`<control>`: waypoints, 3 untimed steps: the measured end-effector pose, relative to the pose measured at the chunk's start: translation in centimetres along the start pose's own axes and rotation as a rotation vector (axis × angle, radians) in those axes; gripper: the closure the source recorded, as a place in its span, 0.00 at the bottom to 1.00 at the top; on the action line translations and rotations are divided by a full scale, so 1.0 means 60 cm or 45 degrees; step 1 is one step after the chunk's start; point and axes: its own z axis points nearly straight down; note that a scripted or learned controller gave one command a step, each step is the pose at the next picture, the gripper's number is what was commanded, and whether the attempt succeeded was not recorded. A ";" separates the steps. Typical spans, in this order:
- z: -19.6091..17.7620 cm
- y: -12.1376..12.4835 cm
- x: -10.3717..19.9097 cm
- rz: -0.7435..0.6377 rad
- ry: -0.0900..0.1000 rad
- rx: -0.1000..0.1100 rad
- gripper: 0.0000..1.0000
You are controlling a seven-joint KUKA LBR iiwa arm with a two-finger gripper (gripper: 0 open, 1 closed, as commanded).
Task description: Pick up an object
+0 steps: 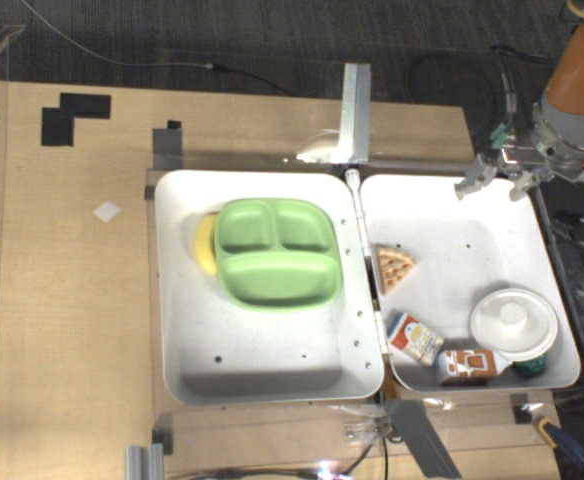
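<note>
Left bin [182, 348]: green tray [275, 251] over banana [204, 245]. Right bin [442, 218]: pizza slice [393, 267], white bowl [513, 320], two cartons [416, 338]. Pincer [495, 180] spread, nothing between fingers.

A wooden worktop [72, 298] carries two white bins; beyond the left bin [172, 348] lie black tape patches [72, 116], while a metal post [356, 113] rises behind its far right corner, before dark carpet [222, 18].
</note>
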 end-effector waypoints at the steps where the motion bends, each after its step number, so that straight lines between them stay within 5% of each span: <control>1: -0.076 0.036 -0.055 -0.243 -0.003 -0.004 0.00; 2: 0.133 -0.074 0.003 -0.195 0.000 0.000 0.00; 3: 0.221 -0.049 0.094 -0.224 -0.003 -0.011 0.00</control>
